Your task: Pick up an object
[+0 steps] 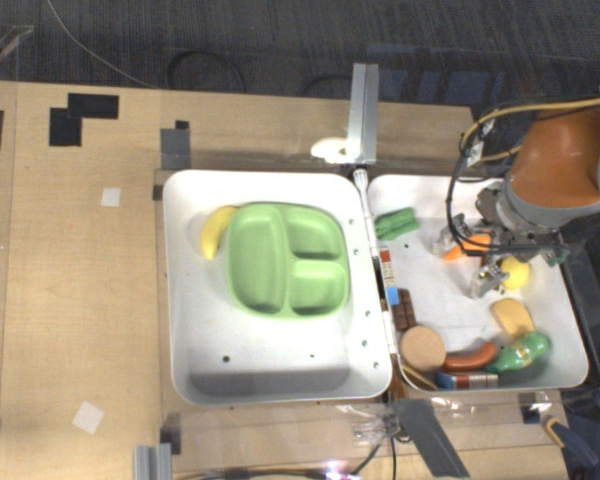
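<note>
1. In the left bin (190, 348) a green divided tray (285, 258) lay with a yellow banana (216, 231) touching its left edge; neither was being handled.
2. In the right bin (430, 298), a green block (395, 222) lay near the divider, with a brown round piece (423, 347) and a red sausage (470, 356) along the front wall.
3. The gripper (496, 276) hung low beside a small yellow object (517, 275); whether the jaws were parted or closed could not be told.
4. Nothing looked lifted, so I judged the pick not yet done.
</note>
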Robot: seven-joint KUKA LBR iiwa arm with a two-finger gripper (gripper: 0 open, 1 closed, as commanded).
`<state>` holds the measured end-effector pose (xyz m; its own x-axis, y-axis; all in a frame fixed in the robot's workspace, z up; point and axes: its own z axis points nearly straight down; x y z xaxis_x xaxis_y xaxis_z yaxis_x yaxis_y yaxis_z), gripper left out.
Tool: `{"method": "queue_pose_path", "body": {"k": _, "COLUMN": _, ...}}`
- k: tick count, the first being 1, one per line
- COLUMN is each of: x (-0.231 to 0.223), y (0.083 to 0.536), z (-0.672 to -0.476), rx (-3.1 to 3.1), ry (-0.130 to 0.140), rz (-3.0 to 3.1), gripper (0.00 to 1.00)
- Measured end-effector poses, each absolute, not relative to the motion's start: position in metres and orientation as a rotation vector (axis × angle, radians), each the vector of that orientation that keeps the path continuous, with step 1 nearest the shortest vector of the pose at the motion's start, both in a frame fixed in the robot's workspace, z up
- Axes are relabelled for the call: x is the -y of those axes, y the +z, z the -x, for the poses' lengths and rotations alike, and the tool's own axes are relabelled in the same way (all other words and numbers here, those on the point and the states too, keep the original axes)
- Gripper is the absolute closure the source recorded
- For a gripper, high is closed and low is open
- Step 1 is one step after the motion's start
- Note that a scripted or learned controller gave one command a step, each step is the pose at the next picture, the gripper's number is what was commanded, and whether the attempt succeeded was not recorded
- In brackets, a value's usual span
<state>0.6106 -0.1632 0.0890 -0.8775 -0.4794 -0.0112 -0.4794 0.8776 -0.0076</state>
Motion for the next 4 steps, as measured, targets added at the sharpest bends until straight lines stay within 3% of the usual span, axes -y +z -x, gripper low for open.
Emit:
{"method": "queue_pose_path", "body": {"k": 1, "x": 0.148, "y": 0.089, "z": -0.639, "rx": -3.012, "ry": -0.005, "rz": 0.849, "gripper": 0.00}}
{"method": "queue_pose_path", "body": {"k": 2, "x": 0.168, "y": 0.090, "z": -0.571, "rx": -3.056, "ry": -0.007, "rz": 0.671, "gripper": 0.00}}
{"method": "queue_pose_path", "body": {"k": 3, "x": 0.177, "y": 0.090, "z": -0.579, "rx": -3.007, "ry": -0.008, "rz": 0.856, "gripper": 0.00}}
{"method": "queue_pose_path", "body": {"k": 4, "x": 0.151, "y": 0.091, "z": -0.516, "rx": -3.057, "ry": -0.012, "rz": 0.637, "gripper": 0.00}}
